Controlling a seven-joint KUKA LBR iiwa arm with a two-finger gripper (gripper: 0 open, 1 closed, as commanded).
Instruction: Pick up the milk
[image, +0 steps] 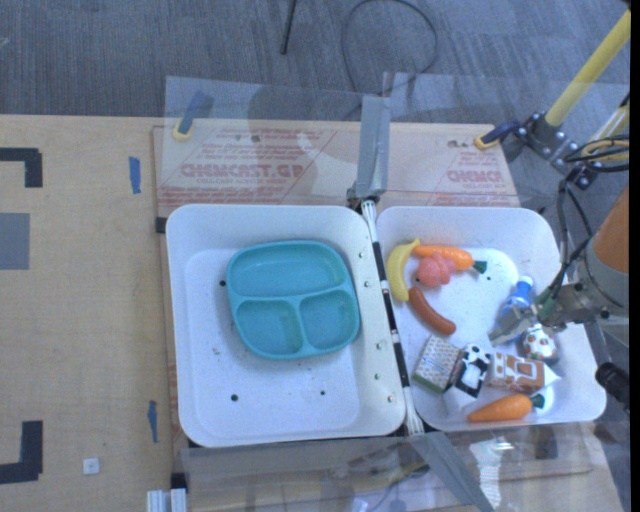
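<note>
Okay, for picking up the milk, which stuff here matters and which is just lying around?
Matters:
milk carton, cow-patterned, in the right bin
gripper, over the same bin

Lying around:
teal divided plate in the left bin
banana
two carrots
sausage

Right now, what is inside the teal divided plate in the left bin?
The teal plate lies flat in the left bin, and all three of its compartments show bare. The bin floor beneath it is covered, so nothing there can be checked.
</note>
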